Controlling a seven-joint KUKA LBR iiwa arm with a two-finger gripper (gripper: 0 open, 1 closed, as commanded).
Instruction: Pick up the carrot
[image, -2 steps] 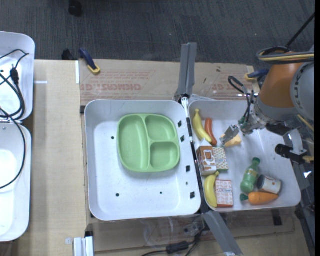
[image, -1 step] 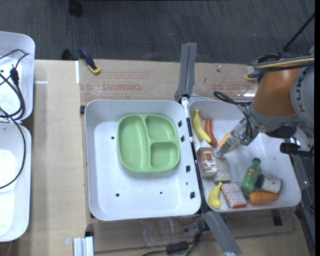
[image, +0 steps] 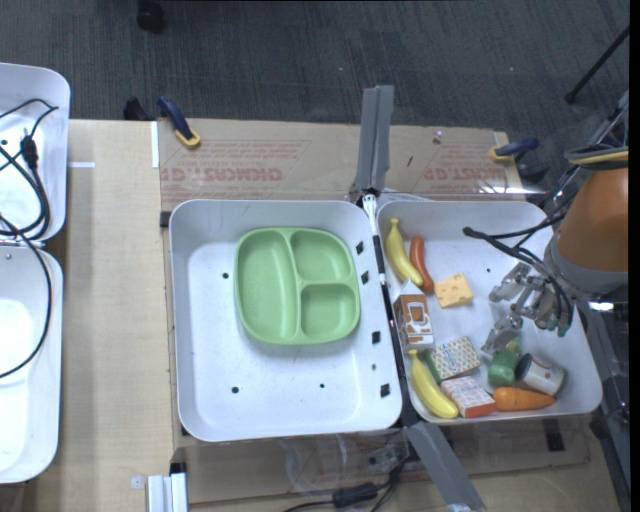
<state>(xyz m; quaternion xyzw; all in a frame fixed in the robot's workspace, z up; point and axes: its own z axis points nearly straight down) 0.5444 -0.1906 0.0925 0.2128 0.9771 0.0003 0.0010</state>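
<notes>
From the overhead camera we see two white bins side by side, the left bin (image: 200, 400) bearing a green divided plate (image: 297, 285) near its middle. In the right bin (image: 575, 340) the carrot (image: 522, 399) lies on its side at about five o'clock, close to the front wall. Just above it, at its twelve o'clock, stand a green item (image: 503, 366) and a small white and grey can (image: 541, 376), both touching or nearly touching the carrot. At the carrot's nine o'clock a small pink box (image: 468, 394) rests beside a banana (image: 431, 385). A second banana (image: 401, 252) and a red-orange pepper (image: 420, 262) lie at the bin's eleven o'clock, with a cheese wedge (image: 453, 291) near them.

The gripper (image: 522, 305) hangs at the bin's three o'clock, above the green item and apart from the carrot. We cannot tell how it is set, but nothing is seen in its grasp.
</notes>
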